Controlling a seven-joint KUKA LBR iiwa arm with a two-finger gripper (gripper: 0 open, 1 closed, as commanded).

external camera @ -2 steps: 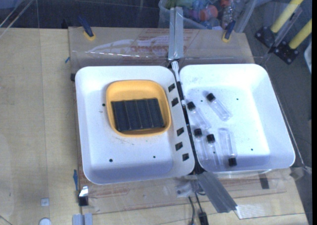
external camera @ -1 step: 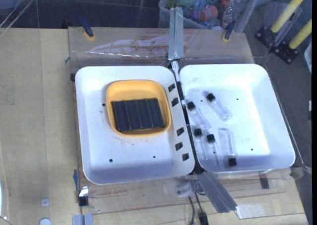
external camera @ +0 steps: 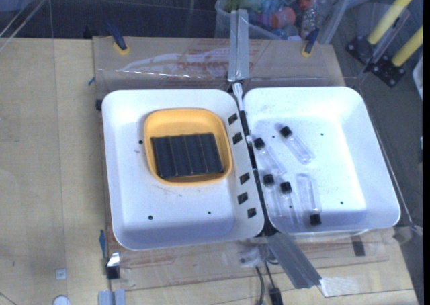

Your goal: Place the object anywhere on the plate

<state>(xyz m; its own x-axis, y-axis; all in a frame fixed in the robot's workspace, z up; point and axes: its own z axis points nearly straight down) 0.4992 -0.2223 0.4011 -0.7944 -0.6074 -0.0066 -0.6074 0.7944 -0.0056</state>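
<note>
Overhead, the left white bin (external camera: 121, 162) holds a yellow plate (external camera: 153, 129), and a dark ribbed block (external camera: 187, 156) lies flat across the plate's middle. In the right white bin (external camera: 356, 162), several clear black-capped vials (external camera: 295, 144) lie scattered near the divider.

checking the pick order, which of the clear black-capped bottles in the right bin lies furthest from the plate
The bottle toward the bin's near right, its cap at the near end; the others lie closer to the divider and the yellow plate.

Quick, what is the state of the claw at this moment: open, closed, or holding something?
Claw: its state cannot be told from the camera view.
</note>
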